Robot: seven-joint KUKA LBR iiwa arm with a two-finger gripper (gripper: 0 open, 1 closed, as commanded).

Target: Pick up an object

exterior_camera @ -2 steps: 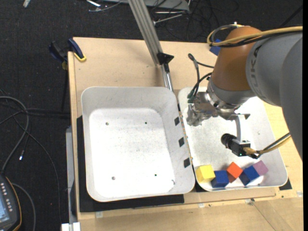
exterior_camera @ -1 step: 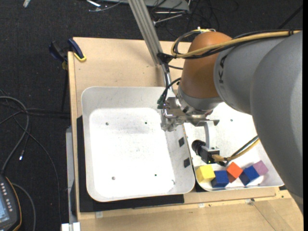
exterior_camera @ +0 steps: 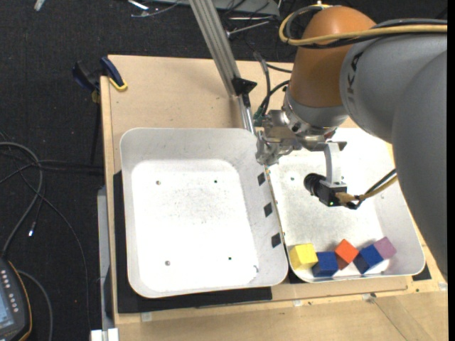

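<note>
Gripper (exterior_camera: pixel 273 148) hovers over the right bin's (exterior_camera: pixel 298 222) 11 o'clock corner, grip state impossible to tell. Row of blocks (exterior_camera: pixel 346 253) lies toward 5 o'clock, yellow block (exterior_camera: pixel 303 254) nearest.

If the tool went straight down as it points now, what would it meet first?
The tool would likely meet the bare floor of the right bin, near its far left corner, or its rim; depth is unclear.
</note>
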